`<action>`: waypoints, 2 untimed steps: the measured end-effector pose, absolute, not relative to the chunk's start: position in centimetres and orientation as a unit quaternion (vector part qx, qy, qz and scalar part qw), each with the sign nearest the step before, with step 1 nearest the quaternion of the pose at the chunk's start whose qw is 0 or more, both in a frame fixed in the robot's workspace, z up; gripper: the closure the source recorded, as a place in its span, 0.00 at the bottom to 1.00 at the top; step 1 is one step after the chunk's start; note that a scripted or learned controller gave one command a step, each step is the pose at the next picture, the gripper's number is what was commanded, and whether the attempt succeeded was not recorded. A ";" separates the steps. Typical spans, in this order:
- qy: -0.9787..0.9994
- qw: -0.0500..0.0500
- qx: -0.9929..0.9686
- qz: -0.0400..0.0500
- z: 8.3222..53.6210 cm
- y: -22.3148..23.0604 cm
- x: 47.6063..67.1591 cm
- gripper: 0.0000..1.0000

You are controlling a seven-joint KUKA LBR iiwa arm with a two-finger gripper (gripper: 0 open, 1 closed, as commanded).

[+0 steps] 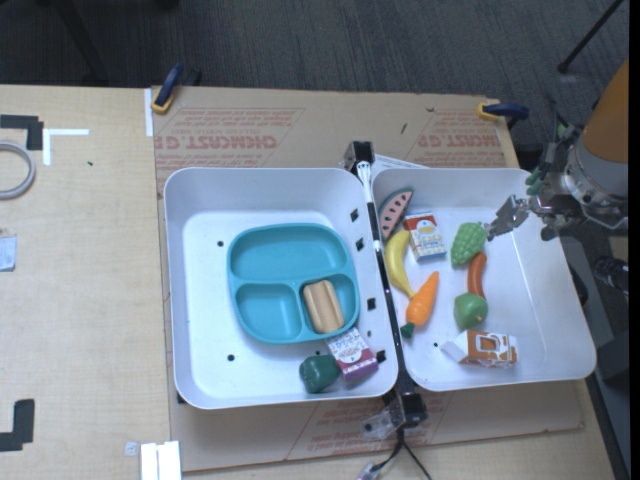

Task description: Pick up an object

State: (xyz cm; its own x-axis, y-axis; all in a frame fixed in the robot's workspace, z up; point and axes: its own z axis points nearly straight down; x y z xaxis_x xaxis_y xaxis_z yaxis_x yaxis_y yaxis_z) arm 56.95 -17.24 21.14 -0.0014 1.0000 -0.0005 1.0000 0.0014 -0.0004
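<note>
My gripper hangs over the upper right part of the right bin. Its fingers stand apart with nothing between them, and one fingertip is close to a green leafy toy vegetable. Left of that lie a small white carton, a banana and a watermelon slice. Lower down are a carrot, a red pepper, a green pepper and an orange juice carton.
The left bin holds a teal divided plate with a bun in one compartment. A dark green toy and a purple carton lie at its front. Clips join the bins along the middle wall.
</note>
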 end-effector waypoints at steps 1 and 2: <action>0.707 0.000 0.707 0.000 11.5 -14.3 56.6 0.00; 0.706 0.000 0.708 0.000 12.4 -14.4 56.7 1.00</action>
